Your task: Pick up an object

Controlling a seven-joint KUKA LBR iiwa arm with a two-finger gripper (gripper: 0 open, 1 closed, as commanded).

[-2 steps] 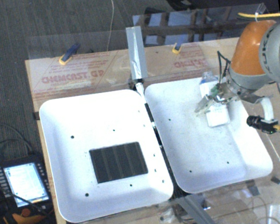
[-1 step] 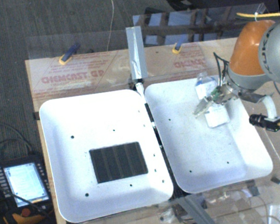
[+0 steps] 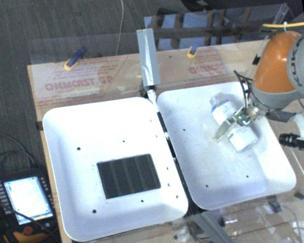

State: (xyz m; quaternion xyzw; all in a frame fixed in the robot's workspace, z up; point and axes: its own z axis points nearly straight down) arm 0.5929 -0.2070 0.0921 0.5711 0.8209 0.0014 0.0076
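Reaching in from the right, the grey arm (image 3: pixel 281 72) with its orange band comes over the right bin (image 3: pixel 204 161), and its gripper (image 3: pixel 238 121) hangs above the upper right part of that bin. One pale finger (image 3: pixel 223 129) slants down and to the left; the rest of the tool is small and blurred, so whether it is spread wide or pinched narrow cannot be told from this view.

Just beside the gripper lie two pale things that look like small clear plastic bottles. The upper bottle (image 3: pixel 220 107) sits just above and left of the tool and shows a faint bluish patch near its top. The lower bottle (image 3: pixel 242 139) lies just below the tool, whitish and rounded, slightly tilted. Both rest on the white floor of the right bin, and both are so close in colour to it that their outlines are hard to follow. Whether either one touches the finger cannot be told.

The left bin (image 3: pixel 74 136) sits touching the right one along the middle seam. On its floor lies a dark, flat rectangle with ribs (image 3: pixel 128 175), set a little below centre.

Off the bench at the far left, a handheld control pad (image 3: pixel 24 201) with a lit screen lies on the dark floor with cables around it.
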